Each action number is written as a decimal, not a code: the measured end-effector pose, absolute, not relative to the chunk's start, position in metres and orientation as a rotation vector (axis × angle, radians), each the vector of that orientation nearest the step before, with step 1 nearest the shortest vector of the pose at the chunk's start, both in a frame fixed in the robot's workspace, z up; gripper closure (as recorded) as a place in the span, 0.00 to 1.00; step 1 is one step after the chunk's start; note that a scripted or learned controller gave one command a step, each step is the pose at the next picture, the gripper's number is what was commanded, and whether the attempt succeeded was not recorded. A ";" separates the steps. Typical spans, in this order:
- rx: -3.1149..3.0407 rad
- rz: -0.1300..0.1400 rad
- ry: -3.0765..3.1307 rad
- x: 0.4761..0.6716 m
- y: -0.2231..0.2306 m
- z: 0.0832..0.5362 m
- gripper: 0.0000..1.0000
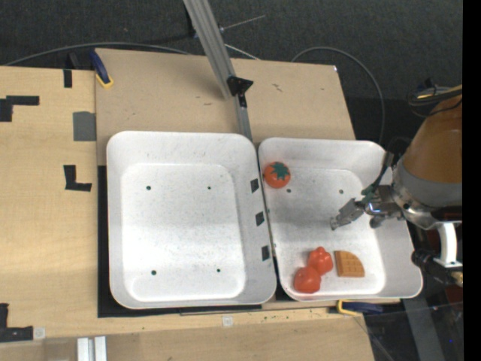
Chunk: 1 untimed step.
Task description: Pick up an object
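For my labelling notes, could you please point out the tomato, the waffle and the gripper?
tomato (277,174): camera view, red body.
waffle (349,264): camera view, top face.
gripper (343,218): camera view, between fingertips.

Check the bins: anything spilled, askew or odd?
Nothing stands out. The tomato, red pepper and waffle all lie inside the right bin; the gripper hangs above its floor.

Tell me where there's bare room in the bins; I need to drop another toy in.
The left bin offers bare floor wall to wall. In the right bin, space lies between the tomato and the gripper. It is crowded at the near edge, around the red pepper and waffle.
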State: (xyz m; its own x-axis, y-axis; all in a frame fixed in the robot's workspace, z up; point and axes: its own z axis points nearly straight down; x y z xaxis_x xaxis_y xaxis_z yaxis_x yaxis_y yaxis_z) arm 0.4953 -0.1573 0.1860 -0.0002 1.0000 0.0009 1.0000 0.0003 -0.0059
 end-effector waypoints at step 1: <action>-2.217 0.006 -2.218 0.503 -0.162 0.131 0.00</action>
State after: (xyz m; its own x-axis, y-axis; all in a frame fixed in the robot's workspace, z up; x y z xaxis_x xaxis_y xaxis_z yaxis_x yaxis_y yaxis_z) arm 0.5025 -0.1621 0.1311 -0.0005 1.0000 0.0010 1.0000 0.0005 -0.0067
